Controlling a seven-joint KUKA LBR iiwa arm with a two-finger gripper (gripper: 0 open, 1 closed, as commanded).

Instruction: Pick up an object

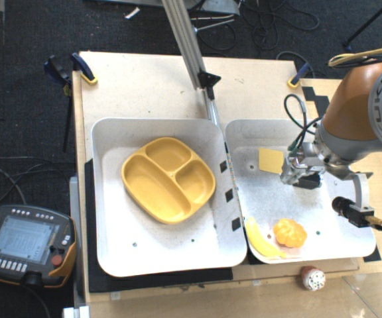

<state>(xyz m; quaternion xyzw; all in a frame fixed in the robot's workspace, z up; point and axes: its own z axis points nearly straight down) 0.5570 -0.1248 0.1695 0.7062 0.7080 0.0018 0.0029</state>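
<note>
The gripper (302, 175) is seen low in the right bin (350, 247); the spread of its fingers cannot be told. A yellow square block (270, 159) lies just beside it at nine o'clock. An orange object (290, 233) and a banana (260, 240) rest near the bin's six o'clock edge.

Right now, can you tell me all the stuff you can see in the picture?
plate: one, yellow, three sections, in the left bin
left bin: one, white, left on the bench
right bin: one, white, right on the bench
yellow square: one, flat, top of the right bin
orange lump: one, bottom of the right bin
banana: one, yellow, bottom left corner of the right bin
small ball: one, white, spotted, on the bench below the right bin
handheld screen: one, grey, on the floor at left
arm: one, grey and orange, over the right bin
claw: one, beside the yellow square
</note>
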